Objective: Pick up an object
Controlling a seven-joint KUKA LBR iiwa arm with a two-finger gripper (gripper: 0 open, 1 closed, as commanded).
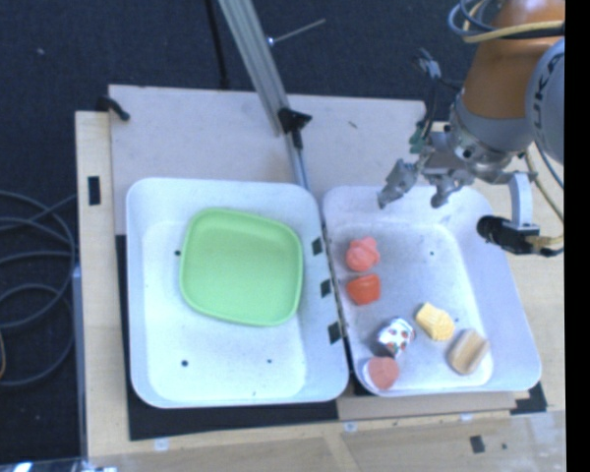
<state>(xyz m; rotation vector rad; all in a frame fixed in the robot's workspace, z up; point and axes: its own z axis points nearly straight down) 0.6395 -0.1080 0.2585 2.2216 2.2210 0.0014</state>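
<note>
Hanging over the far end of the right bin (492, 264), the gripper (413, 193) has its jaws spread apart with nothing between them. No toy is picked up yet, so I think the whole job is left. Going big to small: the table (98, 264), the left bin (147, 264), a green plate (242, 266), then small food toys. The orange ones (363, 254) lie nearest the gripper. Nothing blocks the way.

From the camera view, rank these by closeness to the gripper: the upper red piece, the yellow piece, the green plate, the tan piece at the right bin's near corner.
Measured from the gripper:
1. Upper red piece, right bin, left side.
2. Yellow piece, right bin, lower middle.
3. Tan piece, near right corner.
4. Green plate, left bin.
</note>
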